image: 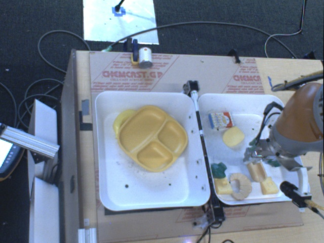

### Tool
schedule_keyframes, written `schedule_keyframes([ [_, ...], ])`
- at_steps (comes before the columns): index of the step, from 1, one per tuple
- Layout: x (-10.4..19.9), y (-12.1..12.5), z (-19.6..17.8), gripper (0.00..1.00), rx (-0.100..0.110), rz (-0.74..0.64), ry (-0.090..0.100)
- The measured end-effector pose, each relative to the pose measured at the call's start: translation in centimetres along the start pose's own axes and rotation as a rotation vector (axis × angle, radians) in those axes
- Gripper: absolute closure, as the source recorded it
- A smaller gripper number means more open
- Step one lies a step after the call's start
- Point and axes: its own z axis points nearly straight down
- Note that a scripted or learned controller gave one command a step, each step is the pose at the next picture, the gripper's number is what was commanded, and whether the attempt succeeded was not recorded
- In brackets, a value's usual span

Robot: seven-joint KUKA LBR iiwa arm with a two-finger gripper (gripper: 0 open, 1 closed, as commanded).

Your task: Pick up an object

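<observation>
Far to the left of the hand, the left bin (pixel 109 186) of 2 on the desk (pixel 167 72) holds 1 yellow divided plate (pixel 152 138) with 3 compartments, lying flat over a paler yellow piece at its upper left. Between the bins, a dark rail (pixel 200 133) runs from the top rim to the bottom rim. In the right bin (pixel 245 103), up and to the left of the hand, a small red-and-white packet (pixel 220 120) lies just above a round pale-yellow piece (pixel 233 136). Down and to the left of the hand, a dark green piece (pixel 218 169) touches a yellow block (pixel 223 186), and a tan ring (pixel 240 186) lies just beside that block. The hand (pixel 255 158) sits low over the right half of this bin, directly above a tan block (pixel 256 172); whether its fingers are apart or together cannot be told, and no object is seen between them. To the lower right of the hand lies another yellow block (pixel 269 186). The arm's orange band (pixel 301 115) rises to the right.
</observation>
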Motion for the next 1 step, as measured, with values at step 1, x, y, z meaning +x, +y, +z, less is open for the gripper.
schedule_keyframes([
  [1,-2.37,-0.90,-6.54,1.00,-0.002,0.000,-0.001],
])
